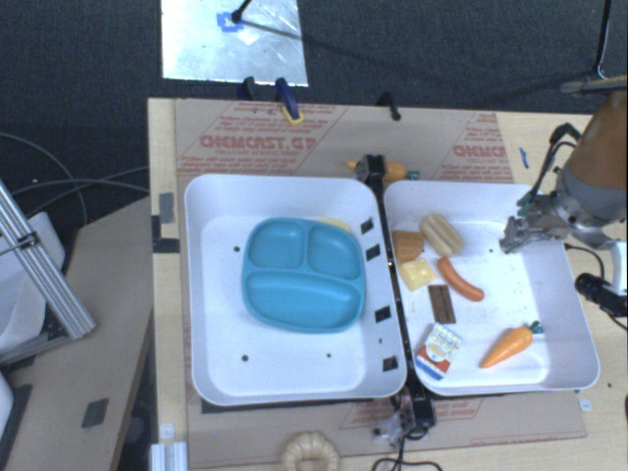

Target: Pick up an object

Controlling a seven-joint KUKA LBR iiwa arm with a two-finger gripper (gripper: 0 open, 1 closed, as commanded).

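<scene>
The right bin [574, 361] holds several toy foods: a tan bun [442, 234], a brown bread slice [407, 244], a pale cheese wedge [417, 275], a red sausage [460, 279], a dark chocolate bar [443, 303], a small carton [439, 349] and an orange carrot [508, 345]. My gripper [518, 235] hangs over the bin's upper right part, to the right of the bun and sausage and apart from them. Nothing shows in its grasp.
In the left bin [211, 263] lies a blue divided plate [304, 273] with a yellow item [337, 224] peeking out behind it. A black divider [388, 283] runs between the bins. A pale ring [312, 452] lies at the bench's front edge.
</scene>
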